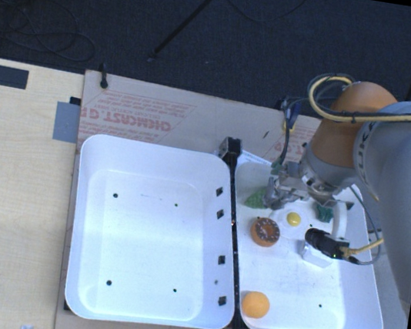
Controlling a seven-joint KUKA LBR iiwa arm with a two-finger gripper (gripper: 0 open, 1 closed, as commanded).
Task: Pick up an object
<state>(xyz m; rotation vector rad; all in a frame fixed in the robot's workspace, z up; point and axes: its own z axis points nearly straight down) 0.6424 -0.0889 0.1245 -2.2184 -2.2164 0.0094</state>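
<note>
Shared edge: the left bin [145, 243] and the right bin [308, 294] touch along one long edge, and a row of black clips [225, 233] runs along it.
Under the bins: a cardboard sheet [143, 114] lies on the pale wooden bench [6, 189]; its far strip is uncovered behind the left bin.
Open room: the left bin shows a wide white floor with some small dark dots. In the right bin the front right part of the floor is open, between the orange ball [255, 304] and the right wall.
Gripper: the gripper [282, 195] hangs low over the far left part of the right bin, near the shared edge.
Gripper state: I cannot tell from this view if it is open or closed, and I see nothing held in it.
Objects to pick: all are in the right bin.
Green object [256, 200]: just beside the gripper, on its left, close to the shared edge.
Small yellow piece [293, 219]: just in front of the gripper.
Round brown donut-like object [265, 231]: near the yellow piece, towards the front.
Orange ball: at the front left corner, well apart from the others.
Teal object [325, 213]: partly hidden by the arm, on the right of the gripper.
</note>
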